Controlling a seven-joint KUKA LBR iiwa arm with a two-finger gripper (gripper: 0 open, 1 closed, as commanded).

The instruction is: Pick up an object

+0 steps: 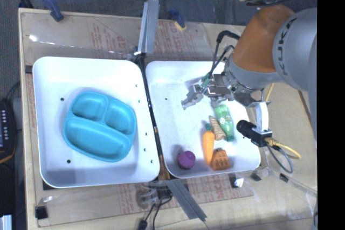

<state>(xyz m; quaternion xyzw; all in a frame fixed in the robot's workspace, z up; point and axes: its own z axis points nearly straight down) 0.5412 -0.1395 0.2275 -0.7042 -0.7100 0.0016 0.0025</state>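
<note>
Arm (280,46): grey with orange band, reaching in from the right, wrist bent down over the right bin (167,94); "KUKA" lettering partly readable on the grey housing. Jaws (193,95): over bare bin floor, holding nothing; how far apart they stand cannot be told.

Right bin contents, near corner: green packet (224,120) (label unreadable), carrot (208,147), tan ridged piece (216,127), orange-brown item (220,159), purple ball (186,159).

Left bin (48,78): blue divided tray (100,125).

Tabletop (81,29): faint red printing, illegible.
</note>
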